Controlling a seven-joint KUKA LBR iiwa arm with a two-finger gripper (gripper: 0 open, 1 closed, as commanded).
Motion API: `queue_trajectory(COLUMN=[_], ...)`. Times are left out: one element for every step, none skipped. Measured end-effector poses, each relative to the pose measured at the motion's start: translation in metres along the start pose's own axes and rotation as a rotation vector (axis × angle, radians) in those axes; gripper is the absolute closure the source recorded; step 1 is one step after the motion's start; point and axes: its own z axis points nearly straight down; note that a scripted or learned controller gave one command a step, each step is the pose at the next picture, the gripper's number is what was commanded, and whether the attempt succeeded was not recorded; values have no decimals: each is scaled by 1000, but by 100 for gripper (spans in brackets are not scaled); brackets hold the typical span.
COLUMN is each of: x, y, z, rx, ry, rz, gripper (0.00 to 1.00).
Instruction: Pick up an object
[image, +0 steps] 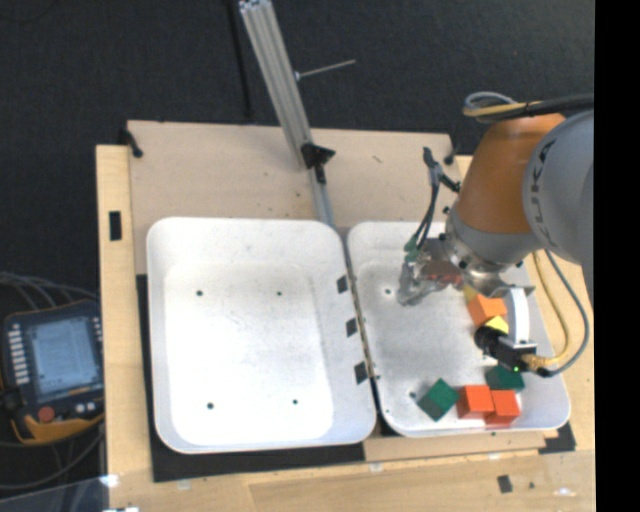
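gripper (412, 290): lowered over right bin (400, 400) – grip state cannot be told
green block (436, 398): seen at bin's near edge, beside orange blocks (488, 402)
left bin (250, 330): placed alongside

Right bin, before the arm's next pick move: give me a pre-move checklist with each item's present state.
1. Objects available in the right bin: ok; green block, orange blocks near its front edge.
2. Gripper over the right bin: ok, at its rear left.
3. Gripper above a block: not ok; bare bin floor lies beneath it.
4. Anything held: cannot tell.
5. Orange and yellow blocks reachable: cannot tell; the arm partly hides them.
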Motion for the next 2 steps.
queue_trajectory(x=[42,95], y=[17,34], z=[-13,-26], rx=[0,-1], ry=[0,1], rz=[0,-1], gripper=[100,100])
